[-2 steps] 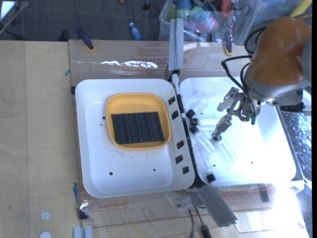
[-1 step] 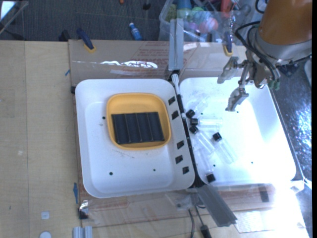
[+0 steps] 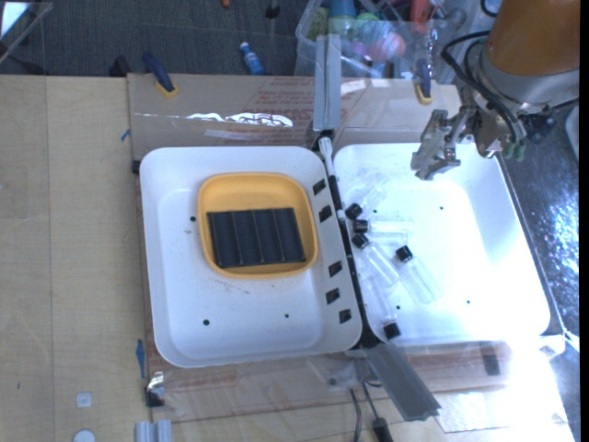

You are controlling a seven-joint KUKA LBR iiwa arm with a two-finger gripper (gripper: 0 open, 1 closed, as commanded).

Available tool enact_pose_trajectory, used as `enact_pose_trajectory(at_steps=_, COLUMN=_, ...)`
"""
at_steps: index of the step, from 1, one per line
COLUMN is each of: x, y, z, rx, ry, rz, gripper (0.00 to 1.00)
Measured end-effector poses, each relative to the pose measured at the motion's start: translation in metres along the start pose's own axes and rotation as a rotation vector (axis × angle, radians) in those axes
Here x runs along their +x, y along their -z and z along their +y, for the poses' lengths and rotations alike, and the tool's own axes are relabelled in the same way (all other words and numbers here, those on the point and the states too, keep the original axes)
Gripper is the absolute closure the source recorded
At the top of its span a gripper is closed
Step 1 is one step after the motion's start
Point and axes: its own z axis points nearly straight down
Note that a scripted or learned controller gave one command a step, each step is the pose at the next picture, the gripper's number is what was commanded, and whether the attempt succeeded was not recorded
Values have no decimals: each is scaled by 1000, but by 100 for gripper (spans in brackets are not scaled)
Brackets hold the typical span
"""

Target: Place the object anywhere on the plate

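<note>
Two white bins on the table [image 3: 64, 247]. Left bin [image 3: 175, 320]: one yellow plate [image 3: 210, 191] carrying one black ribbed rectangular block [image 3: 256, 238], long axis left-right across the frame, lying flat. Right bin [image 3: 479, 247]: several clear vials with black caps [image 3: 402, 254], scattered at left-centre; open floor toward the right edge. End effector [image 3: 433, 159], upper right, grasp state cannot be told.
</note>
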Motion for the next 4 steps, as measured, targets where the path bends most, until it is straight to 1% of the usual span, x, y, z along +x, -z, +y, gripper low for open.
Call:
enact_pose_trajectory(at_steps=1, x=-20, y=-39, z=-28, rx=1, ry=149, rz=11, gripper=100)
enact_pose_trajectory(at_steps=2, x=-30, y=-61, z=-32, rx=-1, ry=388, rz=13, gripper=100)
enact_pose_trajectory(at_steps=3, x=2, y=-98, z=-52, rx=-6, ry=760, rz=16, gripper=100)
enact_pose_trajectory(at_steps=4, x=24, y=-44, z=-90, rx=-4, ry=929, rz=11, gripper=100)
